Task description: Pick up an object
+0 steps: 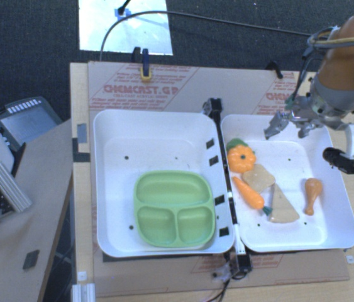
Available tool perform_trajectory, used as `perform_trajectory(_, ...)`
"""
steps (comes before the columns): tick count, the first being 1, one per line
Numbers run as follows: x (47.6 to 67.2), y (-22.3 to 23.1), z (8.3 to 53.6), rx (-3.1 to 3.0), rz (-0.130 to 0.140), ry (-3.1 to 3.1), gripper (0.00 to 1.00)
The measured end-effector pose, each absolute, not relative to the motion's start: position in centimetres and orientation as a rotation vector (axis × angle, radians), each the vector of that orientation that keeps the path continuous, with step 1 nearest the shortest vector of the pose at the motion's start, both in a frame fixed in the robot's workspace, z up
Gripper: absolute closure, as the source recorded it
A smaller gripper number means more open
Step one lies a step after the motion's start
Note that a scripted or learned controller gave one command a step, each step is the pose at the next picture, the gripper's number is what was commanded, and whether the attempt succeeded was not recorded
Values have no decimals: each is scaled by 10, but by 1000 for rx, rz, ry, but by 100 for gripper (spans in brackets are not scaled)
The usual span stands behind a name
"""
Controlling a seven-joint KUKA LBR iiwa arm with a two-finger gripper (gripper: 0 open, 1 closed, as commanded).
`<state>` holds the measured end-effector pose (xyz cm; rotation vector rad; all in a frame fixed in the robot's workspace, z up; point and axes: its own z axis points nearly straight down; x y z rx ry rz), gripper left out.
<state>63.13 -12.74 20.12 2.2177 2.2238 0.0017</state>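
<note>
The gripper [288,123], seemingly spread and empty, was seen poised above the right bin's [337,234] far edge; the pumpkin [241,158] lay nearest, toward the divider.

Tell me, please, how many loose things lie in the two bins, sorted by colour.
Orange: 3, the pumpkin, the carrot and the drumstick
Tan: 2, the bread slice and the wedge
Green: 1, the divided plate
Total: 6
</note>
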Motion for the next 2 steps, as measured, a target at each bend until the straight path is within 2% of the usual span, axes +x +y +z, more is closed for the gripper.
perform_trajectory(2,630,-124,87,2220,-1,2222,0)
